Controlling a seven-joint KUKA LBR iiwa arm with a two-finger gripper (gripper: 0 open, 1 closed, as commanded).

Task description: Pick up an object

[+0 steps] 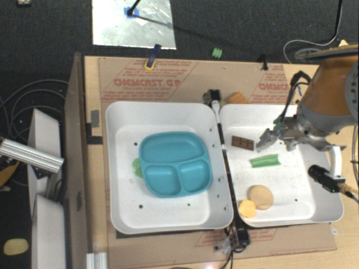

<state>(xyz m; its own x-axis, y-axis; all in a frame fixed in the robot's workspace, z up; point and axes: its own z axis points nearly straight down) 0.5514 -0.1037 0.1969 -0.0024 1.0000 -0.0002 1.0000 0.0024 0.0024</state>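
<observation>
The brown bar (243,143) lies in the right bin (322,209) just left of the gripper (266,140), whose grip I cannot tell, and a slanted approach could nudge it away.

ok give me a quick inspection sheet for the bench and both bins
surface: cardboard-covered bench bearing left bin and right bin, side by side
job's things: in the right bin, brown bar, green piece, tan round piece, yellow piece
clutter: blue divided tray in the left bin, green item at its left edge
hand: hand low over the right bin, beside the brown bar, nothing seen between its fingers
cables: black loops on the floor at left
surroundings: shiny sheet beyond the bench
</observation>
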